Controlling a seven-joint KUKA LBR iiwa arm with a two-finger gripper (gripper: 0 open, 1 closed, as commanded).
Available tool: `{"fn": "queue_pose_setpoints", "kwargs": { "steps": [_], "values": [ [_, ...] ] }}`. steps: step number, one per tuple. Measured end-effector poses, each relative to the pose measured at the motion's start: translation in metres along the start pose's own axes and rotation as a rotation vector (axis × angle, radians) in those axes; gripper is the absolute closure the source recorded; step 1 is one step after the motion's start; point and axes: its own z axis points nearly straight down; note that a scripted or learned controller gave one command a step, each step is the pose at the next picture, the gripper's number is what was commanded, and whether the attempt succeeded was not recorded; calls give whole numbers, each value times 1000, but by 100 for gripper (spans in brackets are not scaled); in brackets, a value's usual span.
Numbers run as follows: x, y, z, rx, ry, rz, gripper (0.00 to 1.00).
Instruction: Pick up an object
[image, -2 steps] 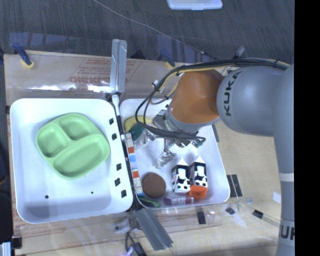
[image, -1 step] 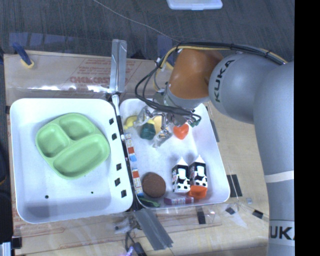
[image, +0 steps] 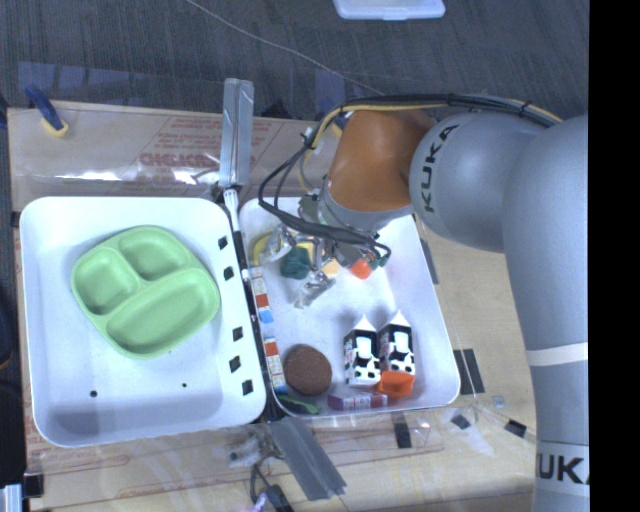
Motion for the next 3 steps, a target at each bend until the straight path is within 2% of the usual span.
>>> {"fn": "queue_pose_setpoints", "kwargs": {
  "steps": [1,2,3],
  "values": [
    [26,-49,-2,4,-4,-174,0],
    [23,-49,-14,7,-9,-176,100],
    [-8,-28,-157,10,-11,-80,100]
  ]
}}
